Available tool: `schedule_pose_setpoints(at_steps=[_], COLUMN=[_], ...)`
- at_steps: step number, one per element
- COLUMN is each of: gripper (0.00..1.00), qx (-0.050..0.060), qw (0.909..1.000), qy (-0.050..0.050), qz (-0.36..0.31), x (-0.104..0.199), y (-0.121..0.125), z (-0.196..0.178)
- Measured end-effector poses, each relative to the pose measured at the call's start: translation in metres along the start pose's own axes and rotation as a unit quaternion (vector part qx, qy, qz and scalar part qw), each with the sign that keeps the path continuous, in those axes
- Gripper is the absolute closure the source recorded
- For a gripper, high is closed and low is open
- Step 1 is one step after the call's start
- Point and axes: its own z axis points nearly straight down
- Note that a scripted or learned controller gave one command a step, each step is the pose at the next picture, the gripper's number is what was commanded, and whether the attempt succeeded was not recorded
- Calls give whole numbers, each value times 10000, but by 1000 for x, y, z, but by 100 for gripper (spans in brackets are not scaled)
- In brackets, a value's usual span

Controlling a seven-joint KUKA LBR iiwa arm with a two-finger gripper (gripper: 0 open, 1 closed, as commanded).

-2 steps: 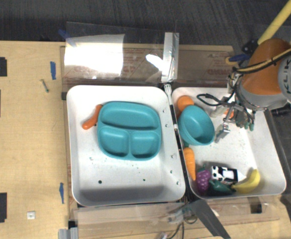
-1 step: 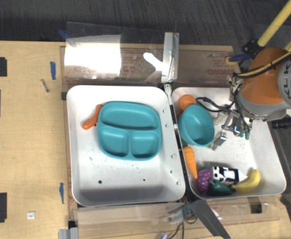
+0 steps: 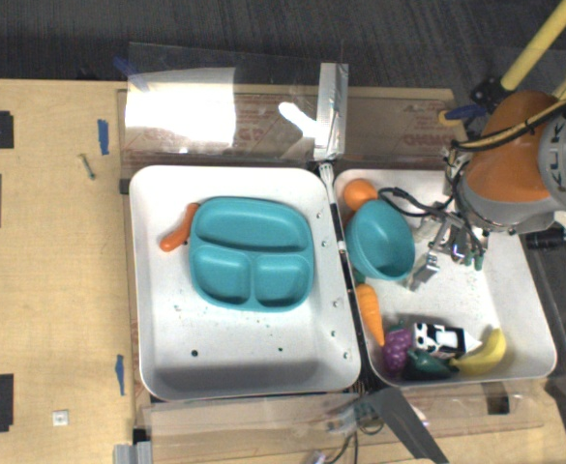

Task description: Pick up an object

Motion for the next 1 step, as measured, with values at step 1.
schedule_pose_setpoints(at_steps=[1], gripper=[0], qx=[-21], qw=[9984], qy=[-8], qz=[560], x=[16], y=[32], z=[-1])
